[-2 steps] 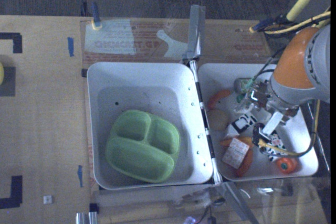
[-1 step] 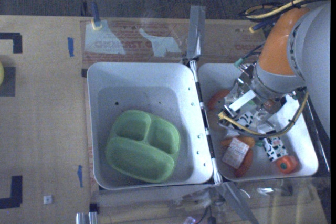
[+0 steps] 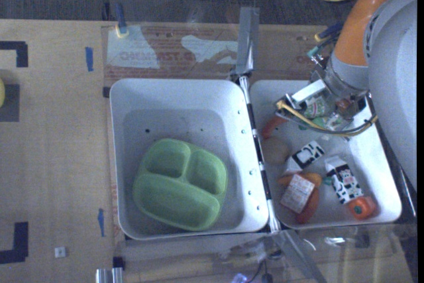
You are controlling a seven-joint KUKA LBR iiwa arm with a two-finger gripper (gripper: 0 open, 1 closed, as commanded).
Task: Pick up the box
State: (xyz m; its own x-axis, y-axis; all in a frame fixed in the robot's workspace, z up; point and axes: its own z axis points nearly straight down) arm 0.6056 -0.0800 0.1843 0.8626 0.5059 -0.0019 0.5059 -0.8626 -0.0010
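1. Nearest the camera, along the front of the right bin [image 3: 391,209], lies the clutter: an orange fruit [image 3: 362,207], a cow-print carton [image 3: 344,183] and a red-and-tan packet [image 3: 299,192], all close together.
2. Just behind them sits the box [image 3: 308,154], a small black-and-white one, lying tilted near the bin's middle, with a pale round item [image 3: 278,150] just to its left.
3. Over in the left bin [image 3: 126,142], a green tray [image 3: 180,183] rests alone, well apart from the action.
4. Farther back, the gripper [image 3: 318,106] hangs low over the rear of the right bin, above something greenish, wires looped around it.
5. Whether the pincer is released or clenched cannot be told from here; cables and wrist hardware hide it.
6. The arm [image 3: 387,56] reaches in from the right, orange band above the wrist, wrist pointing down into the bin.
7. By the look of it, this is the approach stage: the box lies on the bin floor, not lifted.
8. The next move calls for shifting toward the front of the bin to centre over the box, then descending without catching the carton beside it.
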